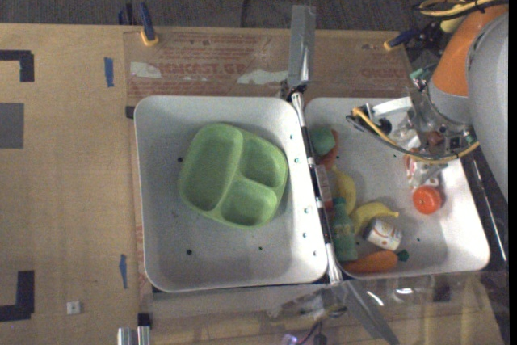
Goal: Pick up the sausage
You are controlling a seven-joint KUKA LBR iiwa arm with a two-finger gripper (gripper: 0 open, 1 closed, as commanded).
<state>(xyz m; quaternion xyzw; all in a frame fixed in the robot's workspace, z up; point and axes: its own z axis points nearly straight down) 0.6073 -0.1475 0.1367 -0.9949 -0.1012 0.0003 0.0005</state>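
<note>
The sausage (326, 166), judged to be the reddish-brown piece, is seen lying against the left wall of the right bin (477, 254), not yet picked up. The gripper (430, 143) hangs over that bin's far right corner, well apart from it; whether it is open or closed cannot be told. The approach and grasp are left.
</note>
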